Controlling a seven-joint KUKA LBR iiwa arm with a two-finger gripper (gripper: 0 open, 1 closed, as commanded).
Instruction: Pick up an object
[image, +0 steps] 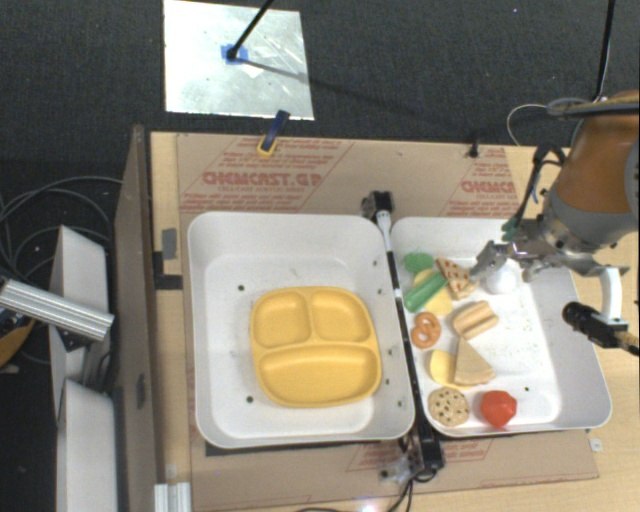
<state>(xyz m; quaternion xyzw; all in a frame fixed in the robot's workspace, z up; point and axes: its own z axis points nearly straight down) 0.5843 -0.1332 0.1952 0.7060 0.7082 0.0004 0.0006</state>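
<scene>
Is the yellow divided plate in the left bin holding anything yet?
Empty. The yellow plate shows three bare compartments; the toy food lies in the right bin.

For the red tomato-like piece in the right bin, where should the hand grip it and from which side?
The round red tomato-like toy sits near the front wall of the right white bin, with a round cookie close on its left. Probably best from straight above, fingers across its middle, closing front to back, since its left side is crowded.

The brown board (300, 170) reads, seemingly, "CHEMCAST GP".
</scene>
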